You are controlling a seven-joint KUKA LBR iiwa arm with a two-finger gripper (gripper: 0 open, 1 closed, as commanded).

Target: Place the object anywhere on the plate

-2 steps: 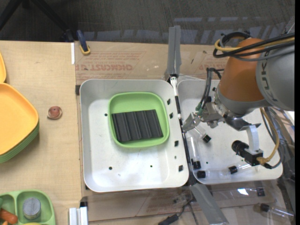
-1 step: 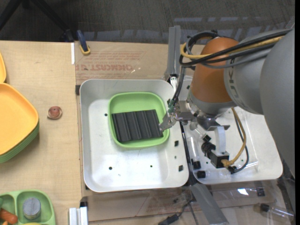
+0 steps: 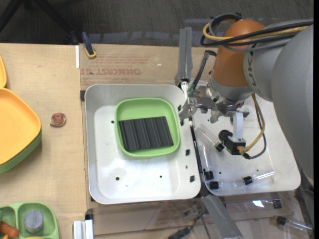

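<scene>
Bins: two, white and shallow, side by side on a cardboard sheet [image 3: 119, 69].

Left bin [image 3: 139, 183]: one green plate [image 3: 145, 103], square with rounded corners, set toward the far end. On it lies one dark ribbed block [image 3: 147, 133], flat and wholly within the plate's rim, roughly centred. The bare floor of this bin carries about four small dark specks [image 3: 160, 177].

Right bin [image 3: 281, 180]: at least three clear tubes [image 3: 260, 176] with black ends, lying loose toward the near side. An exact count is not possible, as the arm covers part of the floor.

Arm [image 3: 279, 68]: one, reaching in from the right over the right bin. Its gripper [image 3: 198, 106] stands at the wall shared by the two bins, just beside the plate's right edge and apart from the block. Whether it is apart or together cannot be told from this angle, and nothing is seen held in it.

On the bench outside the bins:
- one stack of orange plates [image 3: 15, 126] at the left edge
- one small reddish knob [image 3: 58, 119] beside that stack
- one green divided tray [image 3: 22, 215] at the near left corner
- one blue and yellow clamp [image 3: 88, 49] at the far edge of the cardboard
</scene>
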